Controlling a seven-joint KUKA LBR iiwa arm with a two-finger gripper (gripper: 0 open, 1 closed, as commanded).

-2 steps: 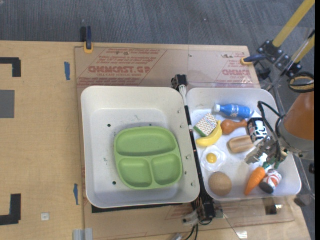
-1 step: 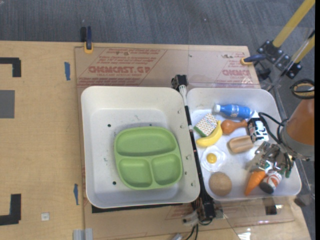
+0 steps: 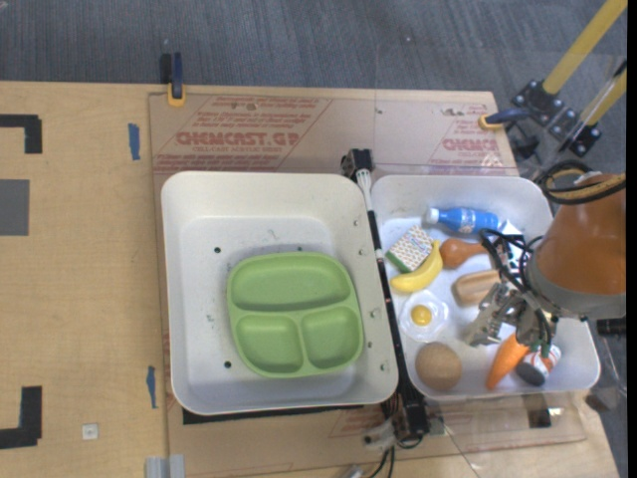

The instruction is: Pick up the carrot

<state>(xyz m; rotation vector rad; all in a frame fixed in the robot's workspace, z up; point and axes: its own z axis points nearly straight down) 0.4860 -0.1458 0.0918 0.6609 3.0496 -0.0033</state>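
The pincer (image 3: 506, 317) hangs low inside the right bin (image 3: 577, 371), its metal parts a tangle of grey and dark shapes, and whether it is apart or together I cannot tell from this slant. Just below it and a little to its right lies the carrot (image 3: 506, 360), orange, tilted with its thick end up toward the pincer and its tip pointing down-left; it appears to touch or nearly touch the metal, but nothing shows it caught between anything. Left of the pincer sits a fried egg (image 3: 422, 316), and below-left of it a round brown potato (image 3: 438, 364). A hot dog bun (image 3: 475, 286) lies just to the pincer's upper left, with a yellow banana (image 3: 419, 272) beyond that. Above the pincer rest a brown-orange pear-shaped piece (image 3: 459, 252) and, further up, a blue bottle (image 3: 462, 218) on its side. Far to the pincer's left, in the other bin (image 3: 189, 267), sits a green divided plate (image 3: 295, 313). Both bins rest on the table (image 3: 80, 267). The arm's orange band (image 3: 587, 247) rises to the pincer's upper right.
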